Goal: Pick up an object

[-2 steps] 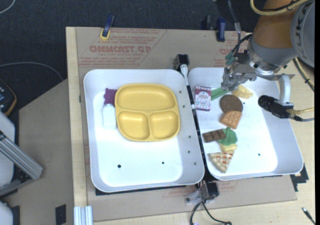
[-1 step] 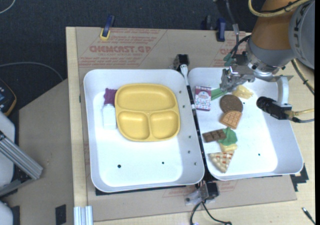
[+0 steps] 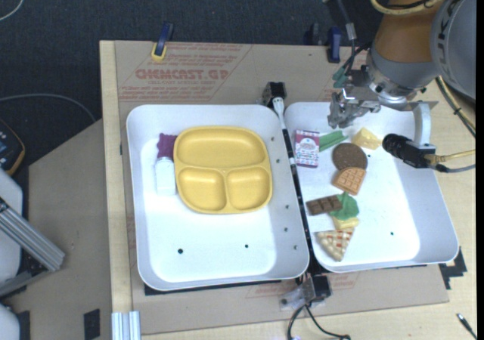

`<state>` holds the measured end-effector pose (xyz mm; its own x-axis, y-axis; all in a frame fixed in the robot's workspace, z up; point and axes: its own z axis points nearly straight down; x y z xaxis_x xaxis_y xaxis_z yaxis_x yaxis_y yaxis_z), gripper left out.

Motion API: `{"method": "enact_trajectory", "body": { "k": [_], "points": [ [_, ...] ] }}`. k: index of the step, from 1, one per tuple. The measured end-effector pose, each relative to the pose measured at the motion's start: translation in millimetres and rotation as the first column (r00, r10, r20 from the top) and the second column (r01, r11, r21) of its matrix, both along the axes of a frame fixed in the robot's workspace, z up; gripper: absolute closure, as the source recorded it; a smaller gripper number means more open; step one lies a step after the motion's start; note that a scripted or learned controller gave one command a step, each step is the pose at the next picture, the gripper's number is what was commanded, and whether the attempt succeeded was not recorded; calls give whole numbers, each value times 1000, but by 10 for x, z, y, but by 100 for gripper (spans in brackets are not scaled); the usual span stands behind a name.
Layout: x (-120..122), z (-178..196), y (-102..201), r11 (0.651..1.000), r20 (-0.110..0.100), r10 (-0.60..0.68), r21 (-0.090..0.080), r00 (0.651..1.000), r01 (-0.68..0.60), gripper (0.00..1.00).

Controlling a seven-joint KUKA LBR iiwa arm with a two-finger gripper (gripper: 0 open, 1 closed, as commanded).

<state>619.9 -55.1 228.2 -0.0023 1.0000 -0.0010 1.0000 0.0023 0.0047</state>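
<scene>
Pincer (image 3: 342,115): hangs over the far part of the right bin, above the green strip; whether it is released or clenched cannot be told, and nothing is seen in its grasp.
Green strip (image 3: 331,140): lies flat in the right bin (image 3: 423,217), just below the pincer, between the small carton and the pale yellow wedge.
Small carton (image 3: 306,148): red and white, near the right bin's left wall.
Pale yellow wedge (image 3: 367,138): just right of the green strip, beside the brown round cookie.
Brown round cookie (image 3: 349,155): touching the waffle piece (image 3: 349,180) in front of it.
Chocolate bar (image 3: 324,205): dark brown, beside a green and yellow piece (image 3: 346,210).
Pizza slice (image 3: 335,242): nearest the front rim of the right bin.
Left bin (image 3: 219,263): holds a yellow divided plate (image 3: 223,168), with a white bottle (image 3: 164,177) and a purple item (image 3: 166,144) at the plate's left edge.
Arm (image 3: 412,21): grey with an orange band, reaching in from the right.
Tabletop (image 3: 121,81): brown board beneath both bins.
</scene>
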Motion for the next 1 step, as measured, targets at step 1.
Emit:
{"method": "enact_trajectory", "body": {
  "k": [1],
  "points": [
    [-138, -136, -54, 1000, -10, -3, 1, 1000, 3, 100]
  ]
}}
